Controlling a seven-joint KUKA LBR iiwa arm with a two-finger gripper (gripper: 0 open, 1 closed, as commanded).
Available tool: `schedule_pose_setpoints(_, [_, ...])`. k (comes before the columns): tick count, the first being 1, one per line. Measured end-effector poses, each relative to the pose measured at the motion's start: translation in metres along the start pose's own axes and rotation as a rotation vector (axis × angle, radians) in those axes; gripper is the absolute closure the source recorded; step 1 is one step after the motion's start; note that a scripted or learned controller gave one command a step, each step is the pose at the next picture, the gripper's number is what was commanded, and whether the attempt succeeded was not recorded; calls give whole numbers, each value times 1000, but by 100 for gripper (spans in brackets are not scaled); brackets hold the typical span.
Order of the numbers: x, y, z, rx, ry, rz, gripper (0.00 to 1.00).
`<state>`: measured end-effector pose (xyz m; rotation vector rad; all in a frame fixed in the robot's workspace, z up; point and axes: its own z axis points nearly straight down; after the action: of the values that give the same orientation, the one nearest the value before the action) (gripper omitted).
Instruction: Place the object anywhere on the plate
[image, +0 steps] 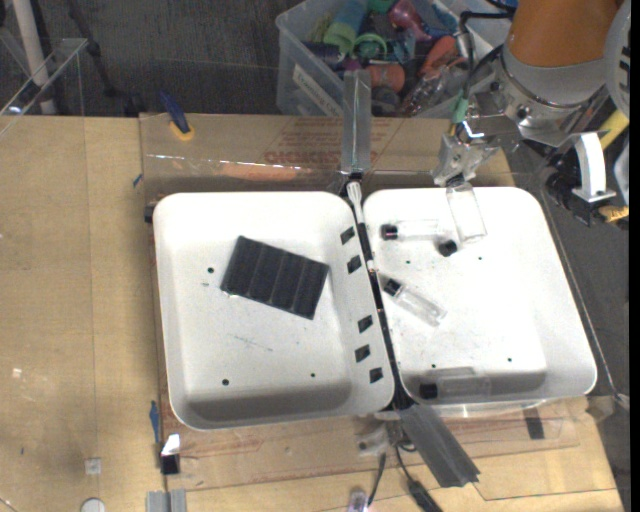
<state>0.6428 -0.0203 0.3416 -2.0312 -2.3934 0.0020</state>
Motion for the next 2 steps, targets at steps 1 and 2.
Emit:
schedule_pose_setpoints(1, [6,26,-23,-6,-3,-89,100])
schedule_pose_setpoints(2, [21,28,-58,-6,-3,-199,100])
